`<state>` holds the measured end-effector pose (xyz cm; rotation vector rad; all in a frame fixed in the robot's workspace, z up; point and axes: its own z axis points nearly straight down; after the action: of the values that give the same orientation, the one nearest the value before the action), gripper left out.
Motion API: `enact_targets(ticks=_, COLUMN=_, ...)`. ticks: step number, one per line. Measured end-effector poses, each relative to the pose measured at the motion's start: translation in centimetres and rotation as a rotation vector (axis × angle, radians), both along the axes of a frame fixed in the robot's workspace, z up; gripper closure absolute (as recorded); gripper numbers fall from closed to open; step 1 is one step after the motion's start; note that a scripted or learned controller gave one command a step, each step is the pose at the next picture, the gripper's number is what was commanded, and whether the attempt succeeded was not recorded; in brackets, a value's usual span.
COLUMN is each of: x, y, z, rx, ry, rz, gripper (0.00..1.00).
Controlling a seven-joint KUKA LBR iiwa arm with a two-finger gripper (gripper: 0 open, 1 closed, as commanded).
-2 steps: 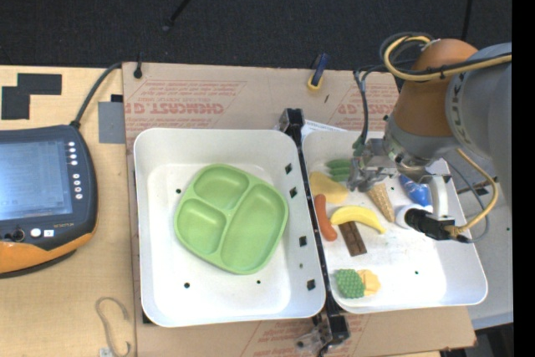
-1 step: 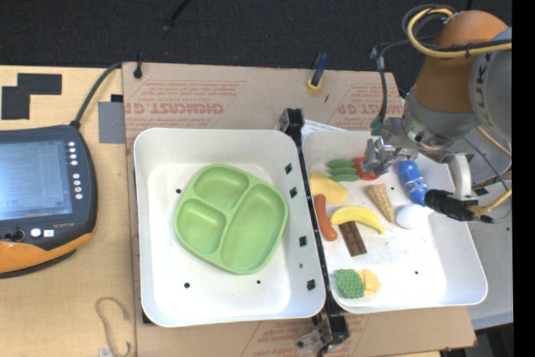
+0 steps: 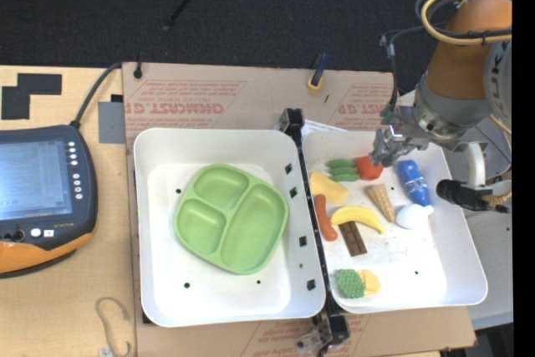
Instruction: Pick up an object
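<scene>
The arm reaches in from the right, and its gripper (image 3: 386,148) hangs over the far part of the right bin (image 3: 456,263). The fingertips sit right at a small red object (image 3: 369,169), which lies against the end of a green pepper-like piece (image 3: 342,170). Whether the fingers are apart or closed cannot be told from this slant, nor whether they grip the red object or only touch it from above.

Other toys lie around it in the right bin: a blue bottle (image 3: 413,182) just beside the gripper, with a white ball (image 3: 410,216) at its near end; a tan cone (image 3: 381,200); a yellow banana (image 3: 359,218) over a brown bar (image 3: 354,239); an orange sausage-shaped piece (image 3: 323,217); a yellow wedge (image 3: 328,186); and, nearer the front, a green knobbly piece (image 3: 350,283).

The left bin (image 3: 159,280) holds a green divided plate (image 3: 231,216). A tablet-like pendant (image 3: 43,188) rests on the bench well to the left.
</scene>
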<state>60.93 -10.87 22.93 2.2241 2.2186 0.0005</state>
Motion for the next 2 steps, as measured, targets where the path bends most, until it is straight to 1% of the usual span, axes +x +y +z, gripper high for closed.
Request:
enact_targets(ticks=1, x=-4.3, y=3.1, z=0.9, rx=0.002, ry=0.006, rz=0.004, gripper=1.0)
enact_targets(ticks=2, x=-9.5, y=6.2, z=0.6, rx=0.002, ry=0.008, rz=0.004, gripper=1.0)
